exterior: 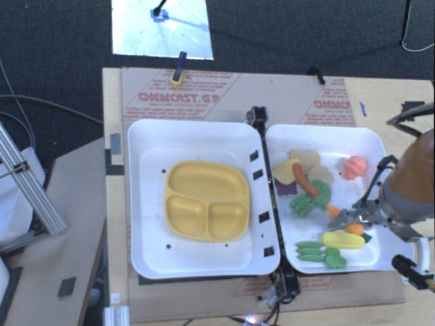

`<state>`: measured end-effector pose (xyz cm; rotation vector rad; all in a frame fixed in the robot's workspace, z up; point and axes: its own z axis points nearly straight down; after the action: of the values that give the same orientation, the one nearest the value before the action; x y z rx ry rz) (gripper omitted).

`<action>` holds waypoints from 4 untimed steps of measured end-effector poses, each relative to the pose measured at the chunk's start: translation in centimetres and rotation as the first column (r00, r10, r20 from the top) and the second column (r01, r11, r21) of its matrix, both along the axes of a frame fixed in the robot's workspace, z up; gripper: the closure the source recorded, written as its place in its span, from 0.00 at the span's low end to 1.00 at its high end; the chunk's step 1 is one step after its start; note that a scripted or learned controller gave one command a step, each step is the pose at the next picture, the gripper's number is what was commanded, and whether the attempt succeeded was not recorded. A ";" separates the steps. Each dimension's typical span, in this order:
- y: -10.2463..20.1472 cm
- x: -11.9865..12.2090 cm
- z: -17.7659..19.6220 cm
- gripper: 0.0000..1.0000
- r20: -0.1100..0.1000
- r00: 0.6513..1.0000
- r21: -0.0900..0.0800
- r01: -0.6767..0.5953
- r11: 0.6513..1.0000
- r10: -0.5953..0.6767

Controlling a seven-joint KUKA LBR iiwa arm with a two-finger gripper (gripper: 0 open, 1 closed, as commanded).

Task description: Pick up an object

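The right bin (370, 141) holds several toy foods. Among them are a red sausage (306, 178) on a beige piece (304, 160), a purple piece (285, 188), a green leafy piece (311, 202), a pink fruit (355, 166), a yellow corn cob (343, 240), a green pea pod (309, 251) and a small orange carrot (333, 210). My gripper (349, 216) hangs low in this bin, right beside the carrot's end and just above the corn cob. An orange piece (354, 229) lies directly under it. The arm's body hides the bin's right edge.
The left bin (146, 182) carries a yellow three-compartment tray (206, 201). A black hinge strip (267, 195) runs between the bins. Cardboard (224, 94) lies under both, with a blue-yellow clip (178, 70) at the back.
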<state>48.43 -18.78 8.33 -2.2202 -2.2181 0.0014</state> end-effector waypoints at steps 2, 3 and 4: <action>0.3 2.0 1.7 1.00 0.006 1.000 -0.002 -0.005 1.000 0.005; -1.9 4.6 0.1 1.00 0.007 1.000 -0.003 -0.005 1.000 0.005; -0.3 10.8 0.2 1.00 0.011 1.000 -0.004 -0.009 1.000 0.009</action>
<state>59.19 -19.08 8.55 -2.2169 -2.2355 -0.0062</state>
